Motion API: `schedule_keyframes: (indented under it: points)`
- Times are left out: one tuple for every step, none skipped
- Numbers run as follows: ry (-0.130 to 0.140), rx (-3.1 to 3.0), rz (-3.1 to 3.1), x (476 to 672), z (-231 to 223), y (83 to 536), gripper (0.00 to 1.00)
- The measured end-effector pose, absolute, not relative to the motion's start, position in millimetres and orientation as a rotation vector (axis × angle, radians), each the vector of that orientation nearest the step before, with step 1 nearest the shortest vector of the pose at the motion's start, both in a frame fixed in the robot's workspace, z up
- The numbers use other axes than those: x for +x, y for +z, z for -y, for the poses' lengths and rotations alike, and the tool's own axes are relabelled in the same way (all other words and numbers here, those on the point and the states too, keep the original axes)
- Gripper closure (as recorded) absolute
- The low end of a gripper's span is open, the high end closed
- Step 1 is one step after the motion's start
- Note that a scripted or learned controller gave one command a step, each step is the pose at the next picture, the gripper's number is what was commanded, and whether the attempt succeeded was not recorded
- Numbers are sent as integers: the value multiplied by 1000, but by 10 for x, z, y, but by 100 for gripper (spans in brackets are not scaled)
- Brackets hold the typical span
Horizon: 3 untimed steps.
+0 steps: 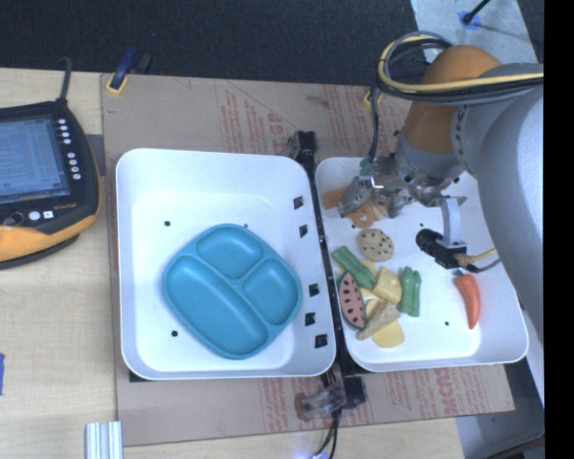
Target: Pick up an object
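Two shallow white bins of smooth, glossy plastic with rounded corners sit side by side on the pale wood bench (38, 352), over a brown cardboard sheet (220, 98) printed in faded red. The left bin (143, 175) holds a blue divided plate (231, 290), matte and rounded, with three moulded compartments.

The right bin (502, 338) holds a cluster of small toy foods near its left wall: a round speckled cookie (374, 245), a green pod-shaped piece (353, 265), a watermelon slice (351, 300) with a dark rind, pale yellow wedge shapes (387, 290), and a short green bean-like piece (409, 291). An orange carrot (470, 300) with a green tip lies apart to the right.

The tool (371, 194) hangs at the bin's upper left corner, a metallic grey assembly just above the cookie and close to a small orange-brown piece (334, 199) by the wall. Whether it stands apart or together I cannot tell; its tip is a jumble of metal parts. The arm's grey bulk and orange band (459, 70) cover the bin's upper right. A black cable fitting (438, 247) dangles over the bin floor.

A black and orange control pendant (33, 185) rests on the bench at far left.
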State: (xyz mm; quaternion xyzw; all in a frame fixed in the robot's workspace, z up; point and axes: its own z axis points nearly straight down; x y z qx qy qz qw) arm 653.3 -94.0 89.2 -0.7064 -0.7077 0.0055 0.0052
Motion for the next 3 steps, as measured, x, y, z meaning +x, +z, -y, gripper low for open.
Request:
schedule_keyframes:
  points:
    - [8,-2209,2229,6564,928,1034,100]
    - [-9,-2212,2234,6243,281,1986,100]
    - [4,-2209,2228,5934,-160,2214,100]
